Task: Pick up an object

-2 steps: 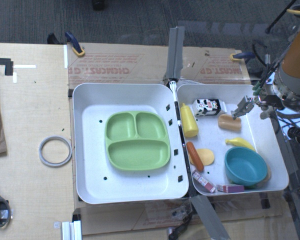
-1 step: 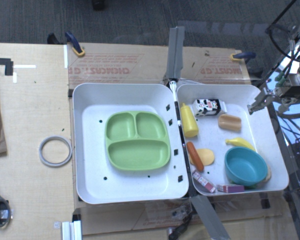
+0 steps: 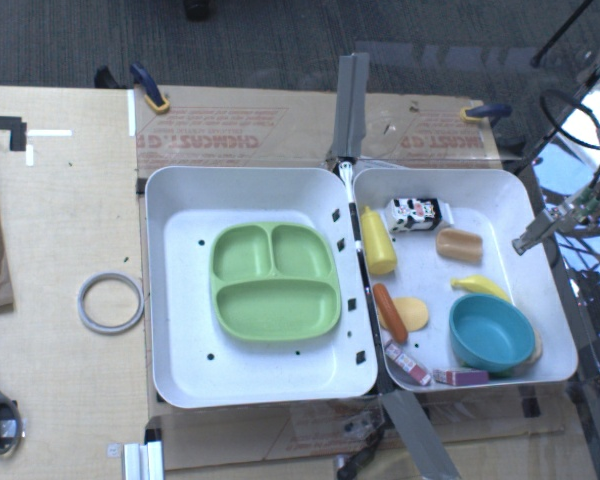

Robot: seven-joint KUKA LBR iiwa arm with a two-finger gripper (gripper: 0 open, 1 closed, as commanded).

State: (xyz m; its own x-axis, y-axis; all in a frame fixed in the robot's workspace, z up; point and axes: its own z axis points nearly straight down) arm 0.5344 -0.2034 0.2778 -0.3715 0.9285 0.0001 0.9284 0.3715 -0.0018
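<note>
two white bins are seen side by side; the right bin [image 3: 520, 193] carries the candidates. the gripper [image 3: 528, 240] is seen at that bin's right edge, and its jaw state cannot be told. the banana [image 3: 480, 287] lies nearest, just inward toward the near edge, long axis roughly along that edge, beside the blue bowl [image 3: 492, 333].

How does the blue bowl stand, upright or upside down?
Upright. The blue bowl shows its open mouth and inner hollow to the camera, in the right bin, beside the banana. Nothing is visible inside it.
</note>
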